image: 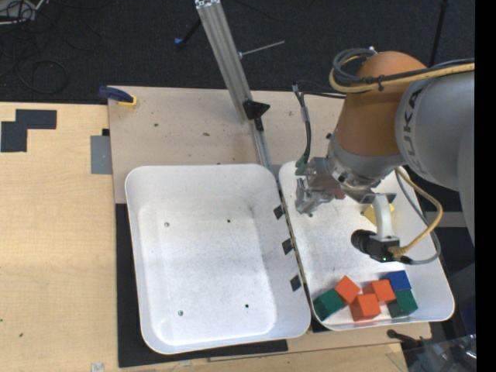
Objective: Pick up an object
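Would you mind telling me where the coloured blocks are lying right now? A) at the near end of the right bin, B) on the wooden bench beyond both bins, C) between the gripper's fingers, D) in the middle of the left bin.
A: the coloured blocks, orange, green and blue, sit clustered at the near end of the right bin, well apart from the gripper at its far end.

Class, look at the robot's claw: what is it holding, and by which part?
Nothing is visibly held. The claw hangs over the right bin's far end, with the blocks clustered at the near end, apart from it.
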Controlling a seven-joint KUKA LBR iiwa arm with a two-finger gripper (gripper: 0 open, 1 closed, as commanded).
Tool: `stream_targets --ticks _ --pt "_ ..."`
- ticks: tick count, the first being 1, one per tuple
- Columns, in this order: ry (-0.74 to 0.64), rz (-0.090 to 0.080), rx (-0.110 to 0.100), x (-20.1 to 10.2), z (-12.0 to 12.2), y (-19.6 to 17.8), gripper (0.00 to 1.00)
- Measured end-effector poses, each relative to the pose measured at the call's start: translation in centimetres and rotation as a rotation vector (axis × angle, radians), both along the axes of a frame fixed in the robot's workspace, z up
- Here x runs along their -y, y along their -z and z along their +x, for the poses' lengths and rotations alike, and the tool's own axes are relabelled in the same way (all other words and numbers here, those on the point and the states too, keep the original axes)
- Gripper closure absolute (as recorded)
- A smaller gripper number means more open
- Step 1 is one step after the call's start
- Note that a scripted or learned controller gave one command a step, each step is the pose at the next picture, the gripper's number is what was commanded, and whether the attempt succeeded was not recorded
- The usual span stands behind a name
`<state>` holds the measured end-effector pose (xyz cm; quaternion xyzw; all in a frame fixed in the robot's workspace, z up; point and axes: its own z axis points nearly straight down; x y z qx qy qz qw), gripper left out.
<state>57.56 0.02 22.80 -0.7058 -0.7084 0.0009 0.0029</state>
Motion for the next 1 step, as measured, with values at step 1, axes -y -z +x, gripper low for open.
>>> stream_targets --ticks 1 --pt "-0.001 0.000 -0.001 -5.94 -0.65 0.80 1.00"
